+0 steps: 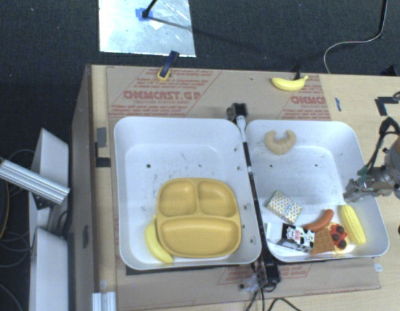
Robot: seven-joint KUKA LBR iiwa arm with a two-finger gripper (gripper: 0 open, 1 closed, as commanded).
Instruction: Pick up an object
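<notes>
Hovering at the right rim of the right bin (pixel 316 135), claw (pixel 356 190) just above the corn (pixel 352 223). Too blurred to tell whether spread or pinched; nothing visibly between the fingers. Reaching in from the right, so naturally lined up on that bin's near corner, where the small pieces crowd together.

Counting the right bin now: one corn cob by the right wall, one sausage (pixel 319 219) just beside it, one waffle-like piece (pixel 324 240) with red bits (pixel 338 233) on top, one cow-patterned card (pixel 297 237), one checkered packet (pixel 284 206), and one croissant (pixel 280 141) well apart at the far end. Six or so, mostly heaped toward the front, probably slid there along the bin floor.

Over in the left bin (pixel 138 141): one yellow tray (pixel 198 216) with three compartments, one banana (pixel 155 241) tucked against its left edge. Two things there.

Out on the surface (pixel 355 102), beyond the bins: a second banana (pixel 288 82), out of play.

Likeliest target, judging by position: the corn, nearest the claw and free on one side. No lift yet.
</notes>
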